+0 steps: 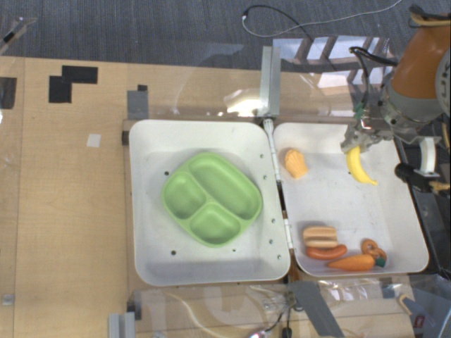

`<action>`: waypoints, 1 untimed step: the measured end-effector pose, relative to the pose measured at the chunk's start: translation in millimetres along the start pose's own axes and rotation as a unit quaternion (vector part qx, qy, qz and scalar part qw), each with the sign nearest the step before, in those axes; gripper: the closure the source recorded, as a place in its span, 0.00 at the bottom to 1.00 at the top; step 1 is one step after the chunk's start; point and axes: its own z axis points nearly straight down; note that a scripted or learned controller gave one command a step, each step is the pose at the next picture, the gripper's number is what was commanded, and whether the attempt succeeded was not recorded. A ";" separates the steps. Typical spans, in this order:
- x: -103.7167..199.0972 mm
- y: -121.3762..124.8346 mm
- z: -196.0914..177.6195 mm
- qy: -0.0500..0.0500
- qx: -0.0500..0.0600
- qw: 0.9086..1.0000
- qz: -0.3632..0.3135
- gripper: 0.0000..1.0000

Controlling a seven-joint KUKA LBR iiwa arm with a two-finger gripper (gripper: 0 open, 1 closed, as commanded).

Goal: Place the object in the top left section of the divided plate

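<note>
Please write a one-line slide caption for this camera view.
Gripper at the banana in the right bin; green divided plate waits in the left bin.

Arm (423, 62) cut by right edge

Bright, even overhead light; glare on the clear panel (239, 104) at upper centre; soft shadows inside both white bins (204, 273); slightly soft focus.

You see two bins side by side on the counter (63, 210) | left bin (148, 259): divided plate (211, 199) at centre | right bin (402, 217): banana (361, 167) at back under gripper (358, 141), bread roll (296, 164) back-left, hot dog (320, 236), carrot (351, 263) along front.
</note>
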 end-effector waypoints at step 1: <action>-52.2 39.2 32.9 -0.001 0.000 0.995 -0.102 1.00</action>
